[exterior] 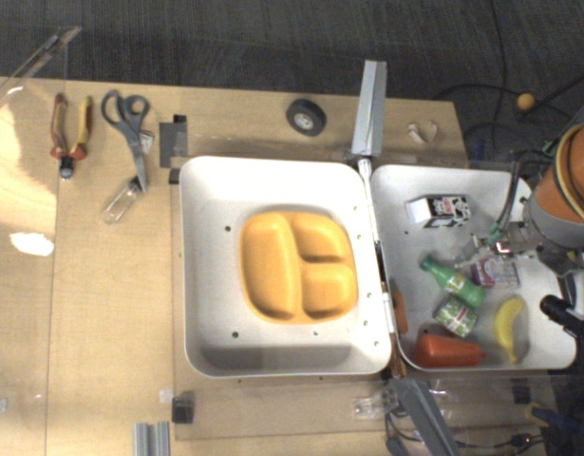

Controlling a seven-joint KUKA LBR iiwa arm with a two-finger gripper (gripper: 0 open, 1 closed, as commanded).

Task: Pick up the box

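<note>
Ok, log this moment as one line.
task: pick up box | box: right bin, far left, untouched | arm: right edge | left bin: yellow tray

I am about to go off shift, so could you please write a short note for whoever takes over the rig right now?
Claw: the arm sits over the right bin's right edge; whether the claw is open or shut cannot be told.
Things: the box lies in the right bin, near its upper left, apart from the arm. A green bottle, banana and red object lie below it. The left bin holds a yellow tray.
Done: nothing yet; box not lifted.
Left: reach, grasp and lift the box.
</note>
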